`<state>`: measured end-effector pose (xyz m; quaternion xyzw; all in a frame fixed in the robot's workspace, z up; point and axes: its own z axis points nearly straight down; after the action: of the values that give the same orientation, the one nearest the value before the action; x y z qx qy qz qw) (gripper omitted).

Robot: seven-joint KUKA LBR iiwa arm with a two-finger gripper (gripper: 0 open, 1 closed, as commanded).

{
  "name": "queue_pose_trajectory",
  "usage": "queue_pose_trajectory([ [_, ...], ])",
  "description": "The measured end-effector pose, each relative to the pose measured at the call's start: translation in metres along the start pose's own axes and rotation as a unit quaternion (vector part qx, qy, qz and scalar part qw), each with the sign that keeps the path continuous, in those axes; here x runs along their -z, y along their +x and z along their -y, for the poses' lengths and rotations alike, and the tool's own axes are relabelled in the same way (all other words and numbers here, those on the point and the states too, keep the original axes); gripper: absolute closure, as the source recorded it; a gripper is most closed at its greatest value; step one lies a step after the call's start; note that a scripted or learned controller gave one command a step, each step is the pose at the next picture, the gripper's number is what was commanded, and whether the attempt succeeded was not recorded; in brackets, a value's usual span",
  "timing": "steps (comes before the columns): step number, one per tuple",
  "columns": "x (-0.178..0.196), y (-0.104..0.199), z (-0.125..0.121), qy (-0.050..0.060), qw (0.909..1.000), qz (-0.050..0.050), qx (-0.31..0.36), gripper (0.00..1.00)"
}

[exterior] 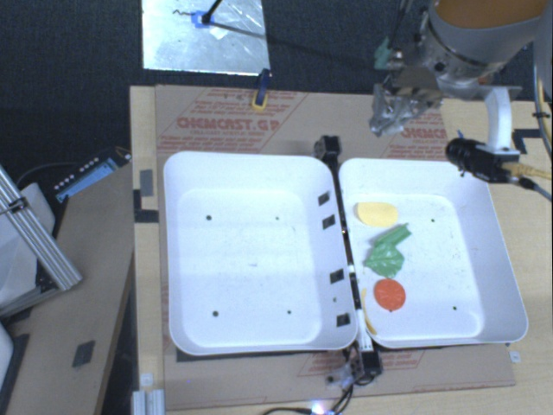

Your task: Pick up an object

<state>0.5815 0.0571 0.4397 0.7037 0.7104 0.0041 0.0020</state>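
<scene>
Camera view is looking down at a slant on two shallow white bins sitting side by side on a brown board. The left bin (251, 249) is showing bare white floor, while the right bin (484, 258) is carrying three small things, all lying close to its left wall. A yellow piece (378, 213) is resting nearest the far left corner, a green piece (386, 251) is lying just beside it toward the near edge, and a red disc (390, 295) is sitting next after that, toward the near left corner. The green piece and the red disc are looking as if they are touching or nearly so; the yellow one is sitting a little apart. The arm is reaching in from the right, and its gripper (399, 111) is hanging above the board just beyond the far edge of the right bin, not over any of the three things and holding nothing that can be seen. Whether the claw is wide or narrow cannot be told from here. All three pieces are looking small, flat and probably light; the green one seems crumpled and soft, so it should be yielding to a pinch across its middle. The red disc looks flatter and may be slipping unless taken across its rim.
</scene>
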Motion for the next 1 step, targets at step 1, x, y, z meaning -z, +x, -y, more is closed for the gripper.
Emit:
queue_pose_trajectory([
  [1,0.0326,0.0534,0.028,0.002,1.0,0.0,0.0,1.0],
])
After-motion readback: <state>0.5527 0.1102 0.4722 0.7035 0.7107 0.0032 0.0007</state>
